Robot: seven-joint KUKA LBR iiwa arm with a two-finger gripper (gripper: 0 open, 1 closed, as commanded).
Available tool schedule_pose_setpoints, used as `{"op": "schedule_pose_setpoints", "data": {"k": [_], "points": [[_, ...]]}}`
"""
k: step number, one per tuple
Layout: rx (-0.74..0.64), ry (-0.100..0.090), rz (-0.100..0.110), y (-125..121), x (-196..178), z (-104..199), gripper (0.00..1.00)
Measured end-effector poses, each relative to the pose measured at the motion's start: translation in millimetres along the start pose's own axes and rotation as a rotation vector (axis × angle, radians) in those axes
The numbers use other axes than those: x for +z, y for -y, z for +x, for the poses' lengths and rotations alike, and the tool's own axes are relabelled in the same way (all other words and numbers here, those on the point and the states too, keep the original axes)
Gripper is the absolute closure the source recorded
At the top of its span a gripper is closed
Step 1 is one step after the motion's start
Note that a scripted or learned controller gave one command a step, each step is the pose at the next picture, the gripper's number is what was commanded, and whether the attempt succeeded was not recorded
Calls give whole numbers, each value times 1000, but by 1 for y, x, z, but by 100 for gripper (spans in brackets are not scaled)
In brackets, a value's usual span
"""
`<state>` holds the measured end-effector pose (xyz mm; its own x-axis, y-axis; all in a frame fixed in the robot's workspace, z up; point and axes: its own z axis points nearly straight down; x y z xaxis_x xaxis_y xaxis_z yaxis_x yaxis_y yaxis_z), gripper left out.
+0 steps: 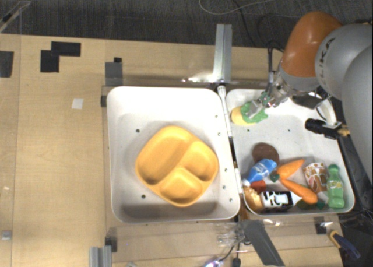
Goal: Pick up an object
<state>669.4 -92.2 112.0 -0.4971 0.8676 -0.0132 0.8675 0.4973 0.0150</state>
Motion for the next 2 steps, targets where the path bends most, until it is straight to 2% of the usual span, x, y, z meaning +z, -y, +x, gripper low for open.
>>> {"op": "schedule_pose_setpoints", "data": {"k": [1, 2], "points": [[147, -8, 8, -47, -76, 78, 100], [-26, -12, 7, -59, -127, 192, 100]]}}
